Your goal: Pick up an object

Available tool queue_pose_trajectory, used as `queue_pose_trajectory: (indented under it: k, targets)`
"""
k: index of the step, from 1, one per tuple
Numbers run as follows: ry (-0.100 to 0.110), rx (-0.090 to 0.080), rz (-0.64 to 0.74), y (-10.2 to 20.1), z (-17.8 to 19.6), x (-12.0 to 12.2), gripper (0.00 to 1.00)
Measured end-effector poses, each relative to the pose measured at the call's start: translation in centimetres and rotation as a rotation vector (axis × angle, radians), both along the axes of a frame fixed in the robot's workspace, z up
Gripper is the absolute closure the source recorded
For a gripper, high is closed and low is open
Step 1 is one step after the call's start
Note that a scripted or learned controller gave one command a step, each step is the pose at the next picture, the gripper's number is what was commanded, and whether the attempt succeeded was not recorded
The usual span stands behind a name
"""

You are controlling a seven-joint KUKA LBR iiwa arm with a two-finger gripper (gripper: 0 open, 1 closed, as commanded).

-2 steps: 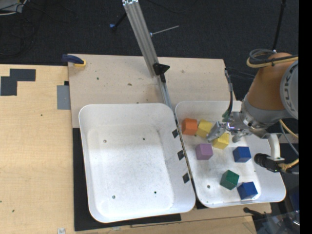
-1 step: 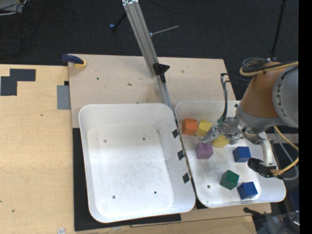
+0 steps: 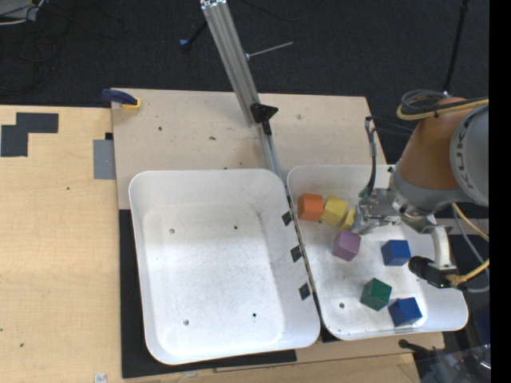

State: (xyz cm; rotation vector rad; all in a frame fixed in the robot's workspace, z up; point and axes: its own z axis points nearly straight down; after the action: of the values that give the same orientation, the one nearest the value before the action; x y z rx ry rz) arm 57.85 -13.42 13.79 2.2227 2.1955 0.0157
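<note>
In the right bin [image 3: 443, 317] lie several small blocks: an orange block [image 3: 310, 207], a yellow block [image 3: 336, 211], a purple block [image 3: 346, 245], two blue blocks [image 3: 395, 252] [image 3: 406, 310] and a green block [image 3: 375, 294]. My gripper [image 3: 366, 216] hangs low in the bin, just right of the yellow block and above the purple one. Nothing shows between its fingers.
The left bin [image 3: 144, 194] stands beside the right one, with black clips along the shared wall. A slanted aluminium rail [image 3: 234, 58] rises behind the bins. The orange-banded arm [image 3: 435, 154] covers the right bin's far right side.
</note>
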Motion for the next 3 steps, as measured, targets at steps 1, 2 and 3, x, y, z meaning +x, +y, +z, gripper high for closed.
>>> queue_pose_trajectory:
  k: [1, 2, 3]
  targets:
    - [0.016, 0.005, 0.013, 0.3, 6.2, -0.3, 1.0]
    - [0.017, 0.005, 0.013, 0.2, 10.5, -0.2, 1.0]
    - [0.023, 0.008, 0.017, 5.2, 11.2, -1.8, 1.0]
